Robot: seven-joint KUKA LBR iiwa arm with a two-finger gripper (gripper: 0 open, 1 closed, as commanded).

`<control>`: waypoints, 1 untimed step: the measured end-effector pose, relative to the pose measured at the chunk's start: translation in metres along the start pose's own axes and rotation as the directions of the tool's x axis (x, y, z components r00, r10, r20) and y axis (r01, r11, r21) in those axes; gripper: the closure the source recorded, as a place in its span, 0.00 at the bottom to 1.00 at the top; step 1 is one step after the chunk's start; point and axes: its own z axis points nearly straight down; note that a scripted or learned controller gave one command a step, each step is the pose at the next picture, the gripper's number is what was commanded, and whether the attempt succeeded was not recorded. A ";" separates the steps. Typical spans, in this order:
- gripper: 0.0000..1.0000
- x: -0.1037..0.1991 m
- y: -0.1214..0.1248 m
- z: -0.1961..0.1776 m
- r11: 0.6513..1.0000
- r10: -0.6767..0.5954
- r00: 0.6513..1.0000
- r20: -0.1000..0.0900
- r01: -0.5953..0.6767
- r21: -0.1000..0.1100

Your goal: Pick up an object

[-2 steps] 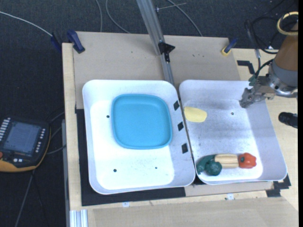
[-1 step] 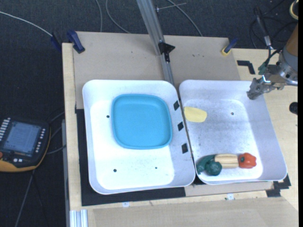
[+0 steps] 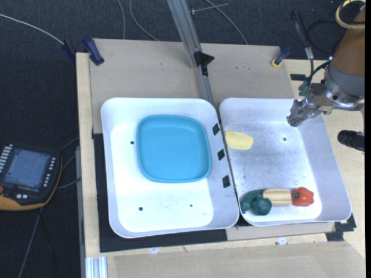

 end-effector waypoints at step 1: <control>1.00 0.059 -0.011 -0.005 1.000 -0.001 1.000 -0.001 0.001 0.000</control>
